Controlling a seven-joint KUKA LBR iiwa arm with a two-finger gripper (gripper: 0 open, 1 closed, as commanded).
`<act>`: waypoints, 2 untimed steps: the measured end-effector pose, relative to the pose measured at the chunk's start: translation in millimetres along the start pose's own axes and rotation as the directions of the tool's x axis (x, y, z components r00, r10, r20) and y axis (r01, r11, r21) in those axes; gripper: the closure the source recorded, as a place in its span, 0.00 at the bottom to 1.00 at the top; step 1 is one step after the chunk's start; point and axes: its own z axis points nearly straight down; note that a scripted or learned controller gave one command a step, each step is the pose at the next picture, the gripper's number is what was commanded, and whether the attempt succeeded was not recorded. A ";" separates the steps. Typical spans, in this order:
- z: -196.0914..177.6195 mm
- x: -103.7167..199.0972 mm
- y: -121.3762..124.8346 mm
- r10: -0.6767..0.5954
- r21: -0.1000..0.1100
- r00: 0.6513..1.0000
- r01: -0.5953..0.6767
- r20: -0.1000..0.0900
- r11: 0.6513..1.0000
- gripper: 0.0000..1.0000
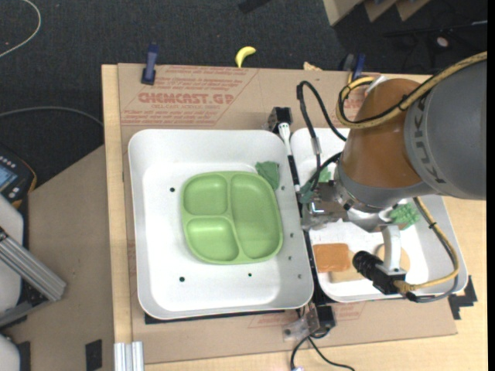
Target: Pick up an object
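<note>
seen from above, two shallow white bins sit side by side on a brown cardboard-covered bench (193,99). the left white bin (155,284) holds a light green divided plastic plate (232,216) with three compartments, and a small dark green scrap (269,172) lies just beside the plate's upper right corner. the grey arm with its orange band (387,141) hangs over the right white bin (433,280), covering much of it. a flat orange-brown rectangular piece (334,256) lies at that bin's lower left. whether the gripper is open or closed cannot be told.
</note>
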 end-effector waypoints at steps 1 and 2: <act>-193.3 20.0 -19.9 0.000 -0.031 1.000 0.000 -0.001 1.000 1.00; -246.7 67.2 -21.1 -0.001 -0.019 1.000 0.001 0.000 1.000 1.00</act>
